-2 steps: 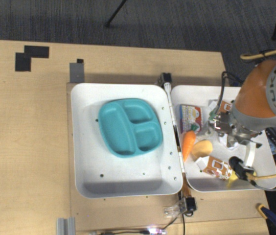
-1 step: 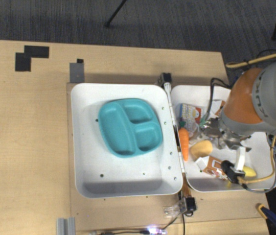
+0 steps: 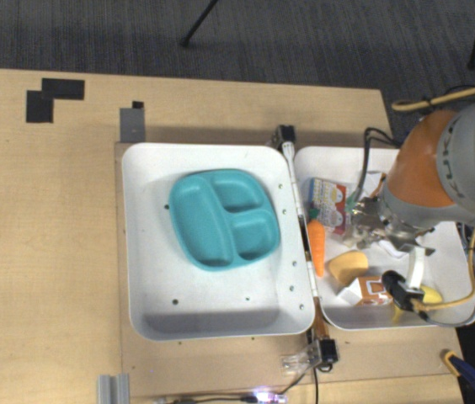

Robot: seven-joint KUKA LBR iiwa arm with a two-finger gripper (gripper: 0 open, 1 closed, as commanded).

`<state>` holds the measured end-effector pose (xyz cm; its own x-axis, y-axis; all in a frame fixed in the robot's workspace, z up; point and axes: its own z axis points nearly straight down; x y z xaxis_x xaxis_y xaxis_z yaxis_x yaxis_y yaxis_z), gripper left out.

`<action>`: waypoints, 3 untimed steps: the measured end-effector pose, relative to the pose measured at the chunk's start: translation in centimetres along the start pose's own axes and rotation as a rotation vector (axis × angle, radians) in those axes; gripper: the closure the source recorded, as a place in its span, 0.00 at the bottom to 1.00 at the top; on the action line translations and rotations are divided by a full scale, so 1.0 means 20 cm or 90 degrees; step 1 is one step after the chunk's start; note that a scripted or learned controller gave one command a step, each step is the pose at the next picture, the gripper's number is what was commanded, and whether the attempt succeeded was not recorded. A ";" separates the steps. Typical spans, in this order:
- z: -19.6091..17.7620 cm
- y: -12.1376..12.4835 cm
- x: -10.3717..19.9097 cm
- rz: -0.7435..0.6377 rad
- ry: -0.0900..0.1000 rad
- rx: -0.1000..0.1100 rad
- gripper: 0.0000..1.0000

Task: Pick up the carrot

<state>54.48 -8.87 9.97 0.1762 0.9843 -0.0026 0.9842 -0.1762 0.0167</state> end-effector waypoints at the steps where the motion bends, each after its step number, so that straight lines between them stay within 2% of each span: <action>1: 0.00 0.00 0.00 0.000 0.000 0.001 0.00; 2: 0.06 -0.17 -0.03 0.053 0.003 0.003 0.00; 3: -0.44 -0.30 0.24 0.211 0.003 0.008 0.00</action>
<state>49.38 -3.01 18.61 0.4872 0.8733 0.0057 0.8733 -0.4872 0.0029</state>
